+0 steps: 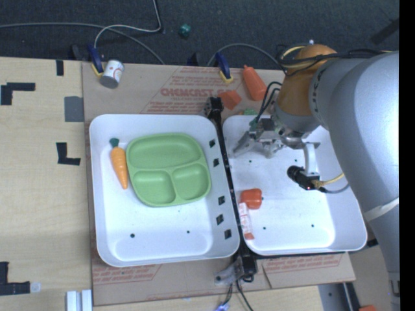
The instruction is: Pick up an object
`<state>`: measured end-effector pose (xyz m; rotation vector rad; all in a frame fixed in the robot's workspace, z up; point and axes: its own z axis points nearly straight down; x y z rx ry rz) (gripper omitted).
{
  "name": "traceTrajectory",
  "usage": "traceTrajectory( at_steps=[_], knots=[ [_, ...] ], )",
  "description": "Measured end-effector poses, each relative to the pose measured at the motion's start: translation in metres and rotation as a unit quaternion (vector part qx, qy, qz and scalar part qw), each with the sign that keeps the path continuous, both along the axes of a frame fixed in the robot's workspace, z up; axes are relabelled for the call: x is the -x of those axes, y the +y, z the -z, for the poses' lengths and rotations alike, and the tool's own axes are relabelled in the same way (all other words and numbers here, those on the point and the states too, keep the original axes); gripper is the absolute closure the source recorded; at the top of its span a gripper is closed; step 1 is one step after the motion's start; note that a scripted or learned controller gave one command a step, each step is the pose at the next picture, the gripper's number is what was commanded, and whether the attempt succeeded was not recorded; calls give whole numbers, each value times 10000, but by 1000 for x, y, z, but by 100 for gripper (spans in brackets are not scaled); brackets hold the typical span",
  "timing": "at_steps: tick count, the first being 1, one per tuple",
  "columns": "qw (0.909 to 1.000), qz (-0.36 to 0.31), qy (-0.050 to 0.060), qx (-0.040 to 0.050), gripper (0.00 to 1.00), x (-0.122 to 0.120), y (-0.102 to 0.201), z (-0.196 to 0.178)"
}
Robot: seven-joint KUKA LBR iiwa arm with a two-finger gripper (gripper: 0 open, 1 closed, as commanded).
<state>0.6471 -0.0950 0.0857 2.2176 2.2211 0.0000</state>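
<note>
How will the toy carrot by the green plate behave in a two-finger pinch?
The carrot looks like smooth, stiff plastic, so probably light and slippery. Its taper may squeeze it out of a pinch. It lies flat against the green plate, so probably won't roll far.

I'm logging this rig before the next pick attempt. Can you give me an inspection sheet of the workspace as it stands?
Surface: cardboard-covered bench bearing left bin and right bin side by side.
Job's things: green tray and toy carrot beside it in the left bin; small orange item near the right bin's left wall.
Clutter: orange pieces and a small can on the cardboard behind the bins.
Gripper: gripper low over the right bin's rear, nothing seen between its fingers.
Cables: black cable across the dark floor behind; wires below the bins' front.
Surroundings: black tape marks on the bench at left.
</note>
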Motion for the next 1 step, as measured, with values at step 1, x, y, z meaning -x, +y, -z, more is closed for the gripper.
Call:
traceTrajectory(
  at_steps=[1],
  knots=[
    [10000, -5, 2, -9, 0, -22, -1, 0]
  ],
)
